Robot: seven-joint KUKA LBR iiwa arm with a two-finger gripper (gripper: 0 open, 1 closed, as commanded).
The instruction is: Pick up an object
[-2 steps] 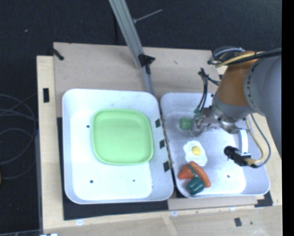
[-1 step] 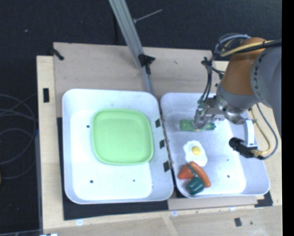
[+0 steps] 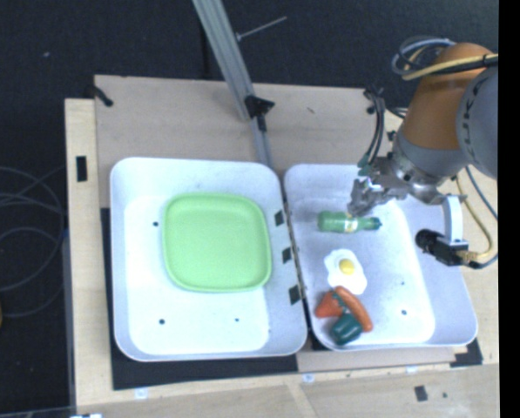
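Bottle [image 3: 348,224] lies flat in the right bin [image 3: 416,320], and my tool [image 3: 361,200] hangs right over its cap end, lined up for a grab. Whether it is apart or together, I cannot tell. The fried egg [image 3: 346,268] sits just below.

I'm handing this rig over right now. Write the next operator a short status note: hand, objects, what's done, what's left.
Hand: low in the right bin, directly over the green bottle; whether it grips the bottle can't be told from this view.
Objects: the bottle lies on its side near the bin's back. The fried egg sits in front of it, and the red and green toys lie at the front edge. A green plate lies in the left bin.
Done: approach to the bottle.
Left: confirm the grasp, then lift.
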